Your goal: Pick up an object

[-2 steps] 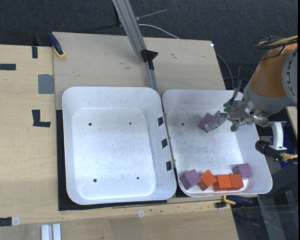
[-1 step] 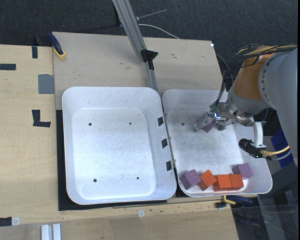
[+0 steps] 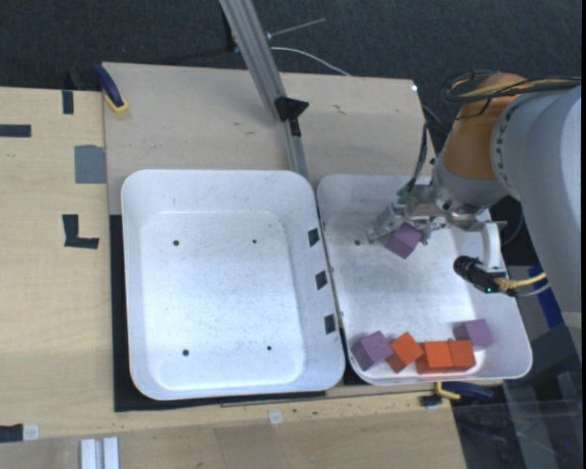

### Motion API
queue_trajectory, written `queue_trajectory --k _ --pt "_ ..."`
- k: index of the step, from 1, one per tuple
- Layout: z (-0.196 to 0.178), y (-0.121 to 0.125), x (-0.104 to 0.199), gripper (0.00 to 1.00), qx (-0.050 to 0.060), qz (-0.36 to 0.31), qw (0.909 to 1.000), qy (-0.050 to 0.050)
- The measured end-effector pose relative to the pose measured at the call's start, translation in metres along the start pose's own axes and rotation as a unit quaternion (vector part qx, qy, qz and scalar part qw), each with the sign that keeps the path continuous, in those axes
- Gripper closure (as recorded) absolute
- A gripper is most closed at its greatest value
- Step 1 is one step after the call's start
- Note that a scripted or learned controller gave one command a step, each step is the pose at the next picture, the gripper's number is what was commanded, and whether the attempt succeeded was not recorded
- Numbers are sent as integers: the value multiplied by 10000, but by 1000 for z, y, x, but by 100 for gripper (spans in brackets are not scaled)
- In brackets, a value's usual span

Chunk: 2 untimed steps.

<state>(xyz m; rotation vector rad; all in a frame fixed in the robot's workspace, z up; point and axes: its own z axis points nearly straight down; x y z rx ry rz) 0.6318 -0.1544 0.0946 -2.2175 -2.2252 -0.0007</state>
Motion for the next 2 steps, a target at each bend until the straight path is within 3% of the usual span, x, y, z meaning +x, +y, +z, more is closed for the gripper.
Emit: queue_trajectory --k 1,2 --pt "-9 -1 0 100 16 -2 10000 -2" --pt "-102 -21 94 100 -22 -30 10000 14"
